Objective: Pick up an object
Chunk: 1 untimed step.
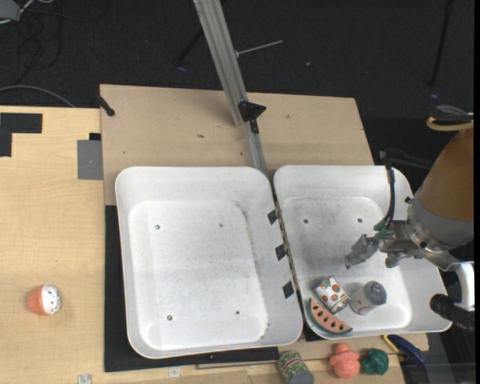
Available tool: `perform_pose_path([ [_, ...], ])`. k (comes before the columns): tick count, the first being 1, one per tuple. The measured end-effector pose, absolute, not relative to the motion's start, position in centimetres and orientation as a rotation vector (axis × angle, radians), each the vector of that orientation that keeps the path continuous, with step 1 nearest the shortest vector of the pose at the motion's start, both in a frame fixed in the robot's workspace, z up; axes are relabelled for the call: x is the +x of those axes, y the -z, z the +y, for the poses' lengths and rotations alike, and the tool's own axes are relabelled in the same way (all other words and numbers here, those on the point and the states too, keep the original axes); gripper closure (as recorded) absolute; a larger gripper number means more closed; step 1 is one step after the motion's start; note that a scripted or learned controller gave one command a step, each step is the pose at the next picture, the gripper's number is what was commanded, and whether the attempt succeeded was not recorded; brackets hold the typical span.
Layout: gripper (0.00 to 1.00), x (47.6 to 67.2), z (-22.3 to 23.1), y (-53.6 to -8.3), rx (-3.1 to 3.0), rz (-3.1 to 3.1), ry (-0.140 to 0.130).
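Grey object (374, 294) lies just below gripper (366, 250); apart.

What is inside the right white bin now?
Inside the right bin: a watermelon slice toy, a red-white patterned block and a grey round object. The arm covers the bin's right edge.

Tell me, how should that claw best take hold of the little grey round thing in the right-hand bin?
Probably from straight above, closing across its narrower middle. The grey round thing lies flat on the right bin floor, with a white-and-red patterned object to its left but bare floor above and to its right, so the gripper has room to descend there.
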State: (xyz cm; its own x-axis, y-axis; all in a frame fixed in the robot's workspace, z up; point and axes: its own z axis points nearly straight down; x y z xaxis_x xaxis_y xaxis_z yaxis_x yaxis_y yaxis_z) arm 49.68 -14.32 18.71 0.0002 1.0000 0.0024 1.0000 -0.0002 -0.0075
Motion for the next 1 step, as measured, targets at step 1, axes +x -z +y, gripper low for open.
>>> perform_pose_path([
  [1, 0.0, 49.77, -13.36, -13.91, -2.218, -2.214, -0.006],
])
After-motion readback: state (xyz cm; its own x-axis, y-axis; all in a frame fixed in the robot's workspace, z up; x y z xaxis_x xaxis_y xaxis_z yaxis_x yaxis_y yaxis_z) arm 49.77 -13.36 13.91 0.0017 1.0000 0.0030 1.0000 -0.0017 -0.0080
